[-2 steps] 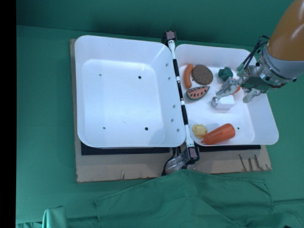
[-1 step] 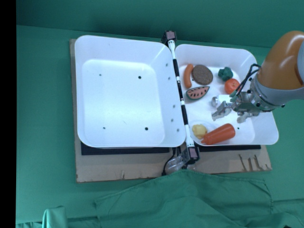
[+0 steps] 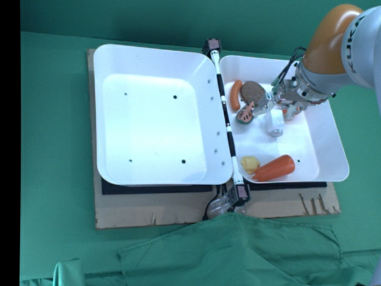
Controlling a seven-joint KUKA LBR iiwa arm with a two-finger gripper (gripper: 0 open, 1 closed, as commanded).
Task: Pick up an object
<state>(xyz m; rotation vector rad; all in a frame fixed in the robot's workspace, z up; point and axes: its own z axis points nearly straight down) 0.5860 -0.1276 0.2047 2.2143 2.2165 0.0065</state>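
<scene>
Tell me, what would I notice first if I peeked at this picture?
Probably the big grey arm with its orange band, reaching in from the right. Its gripper hangs over the right bin, close to a brown round thing and a sausage. Then the bright orange carrot near that bin's front edge, beside a small yellow piece.

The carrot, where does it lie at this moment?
The carrot lies in the right bin, near its front edge, with a small yellow piece just to its left in the camera view.
</scene>
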